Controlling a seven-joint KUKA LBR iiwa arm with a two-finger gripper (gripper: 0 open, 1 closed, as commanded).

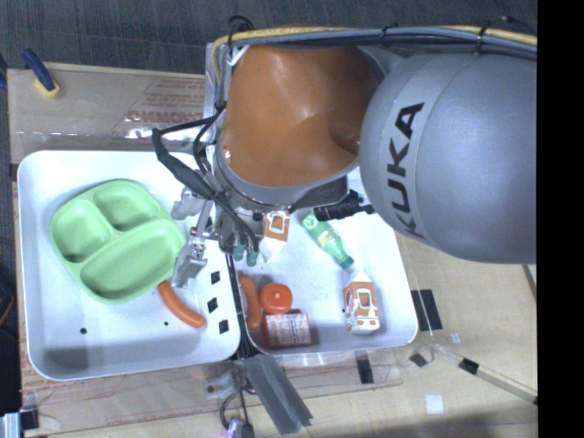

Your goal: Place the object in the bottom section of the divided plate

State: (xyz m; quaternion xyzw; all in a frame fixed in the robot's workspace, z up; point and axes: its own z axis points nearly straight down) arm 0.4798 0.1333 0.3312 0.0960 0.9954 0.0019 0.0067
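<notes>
Gripper: the gripper [194, 249] hung over the inner edge of the left bin [36, 245], just beside the divided plate's right rim; metal fingers pointed down, but whether they were parted or closed, or had hold of anything, could not be told.
Arm: the grey arm [447, 144] with its orange band [287, 117] loomed above and to the right of the gripper, covering the top of the right bin [397, 322].
Task's thing: an orange sausage [181, 306] lay on the left bin's floor just below the gripper, apart from it; its long axis ran diagonally, one end up-left near the plate's rim, the other down-right.
Plate: the green divided plate [114, 240] sat left of the gripper, its large bottom section nearest the sausage.
Right of gripper: a green bottle [328, 240], a red-capped jar [281, 318], a second orange sausage [249, 301] and a small carton [362, 307].
</notes>
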